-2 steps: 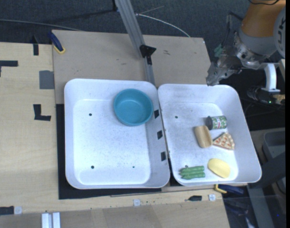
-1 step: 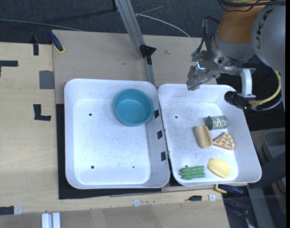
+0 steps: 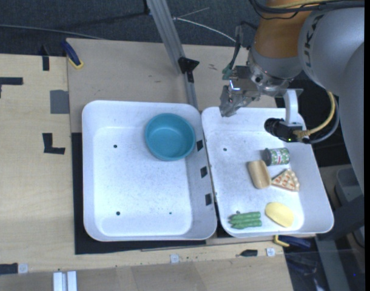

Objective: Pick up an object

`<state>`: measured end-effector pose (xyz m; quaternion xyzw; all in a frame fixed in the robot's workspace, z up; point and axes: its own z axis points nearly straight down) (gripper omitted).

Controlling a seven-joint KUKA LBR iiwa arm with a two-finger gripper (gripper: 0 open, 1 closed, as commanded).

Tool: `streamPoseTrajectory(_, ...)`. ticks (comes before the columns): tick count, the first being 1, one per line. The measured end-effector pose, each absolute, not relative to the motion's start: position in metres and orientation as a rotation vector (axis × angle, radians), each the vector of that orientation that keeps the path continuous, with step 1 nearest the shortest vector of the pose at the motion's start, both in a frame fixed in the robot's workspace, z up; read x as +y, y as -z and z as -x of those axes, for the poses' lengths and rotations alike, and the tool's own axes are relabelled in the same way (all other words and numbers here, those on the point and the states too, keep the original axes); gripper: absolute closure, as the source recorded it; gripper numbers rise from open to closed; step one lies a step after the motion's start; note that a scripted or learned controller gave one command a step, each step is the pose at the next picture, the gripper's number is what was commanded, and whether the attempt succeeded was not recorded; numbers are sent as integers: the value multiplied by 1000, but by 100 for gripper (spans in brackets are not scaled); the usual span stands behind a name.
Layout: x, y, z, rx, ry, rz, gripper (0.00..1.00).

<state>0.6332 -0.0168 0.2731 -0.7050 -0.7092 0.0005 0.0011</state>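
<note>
Bins sit side by side on the wooden bench [image 3: 27, 162], filling the middle of the frame. The left bin [image 3: 106, 211] holds a blue bowl [image 3: 169, 136] in its upper right corner, upright and close to the rim that meets the neighbouring bin. The right bin [image 3: 233, 162] carries all the small items, gathered in its lower right part: a small can [image 3: 276, 157] lying on its side, a tan bread roll [image 3: 258, 173] just below and left of it, a pizza slice [image 3: 286, 180] just beside the roll on the right, a yellow lemon-like piece [image 3: 279, 214] lower down near the bin's bottom right corner, and a bunch of green beans [image 3: 245, 219] to the left of that, near the bottom rim. A slanted metal bar [image 3: 167, 29] runs from the top of the frame down to the seam between the two bins.

The arm [image 3: 318, 23] comes in from the upper right, its orange band at the top of the frame. The gripper [image 3: 228, 109] hangs over the upper left corner of the right bin, at or just above the rim, well apart from the can, roll and other items. Its fingers look dark and close together, with nothing visible between them, but whether they are pressed fully closed I cannot tell from this angle. A black fitting with a yellow cable [image 3: 285, 129] sits beside the wrist, over the bin's upper right edge.
</note>
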Motion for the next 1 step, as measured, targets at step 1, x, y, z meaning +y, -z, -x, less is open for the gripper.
streamPoseTrajectory(1,32,-247,-632,-2225,-5,2213,100)
